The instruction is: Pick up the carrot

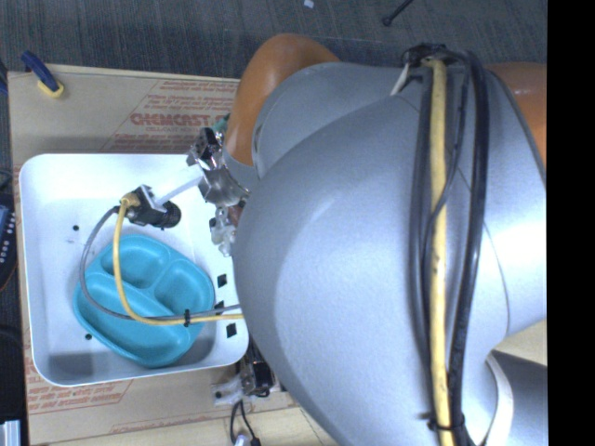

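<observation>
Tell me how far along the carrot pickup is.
Done: nothing I can confirm, because the grey arm covers most of the bench. In hand: its wrist end is over the right side of the white bin, beside a blue divided dish. Left: gripping and lifting the carrot, since no grasp on it can be made out here.

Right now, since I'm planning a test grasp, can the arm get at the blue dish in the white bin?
Probably yes. The gripper hangs over the same white bin, close beside the blue dish, and no other object lies between them.
</observation>
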Robot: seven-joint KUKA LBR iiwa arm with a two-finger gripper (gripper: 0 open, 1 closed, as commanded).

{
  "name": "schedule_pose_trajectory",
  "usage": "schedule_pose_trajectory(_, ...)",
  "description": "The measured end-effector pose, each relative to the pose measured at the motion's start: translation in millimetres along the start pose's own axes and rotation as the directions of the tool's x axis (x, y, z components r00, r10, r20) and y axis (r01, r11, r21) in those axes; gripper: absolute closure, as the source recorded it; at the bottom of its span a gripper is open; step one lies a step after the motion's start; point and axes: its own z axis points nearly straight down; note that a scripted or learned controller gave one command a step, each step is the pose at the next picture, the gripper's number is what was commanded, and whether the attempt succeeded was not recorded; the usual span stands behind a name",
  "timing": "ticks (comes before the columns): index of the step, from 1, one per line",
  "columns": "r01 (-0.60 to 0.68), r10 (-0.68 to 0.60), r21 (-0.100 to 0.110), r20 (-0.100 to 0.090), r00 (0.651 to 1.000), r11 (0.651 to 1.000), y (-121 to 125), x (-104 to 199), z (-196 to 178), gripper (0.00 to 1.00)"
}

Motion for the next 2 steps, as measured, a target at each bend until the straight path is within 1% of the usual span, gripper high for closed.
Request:
schedule_pose_trajectory(1,-0.029,0.029,0.005,0.003,1.0,1.0,57,-35,36,1.0)
schedule_pose_trajectory(2,0.055,-0.055,0.005,-0.004,0.998,0.998,34,-70,-33,1.0)
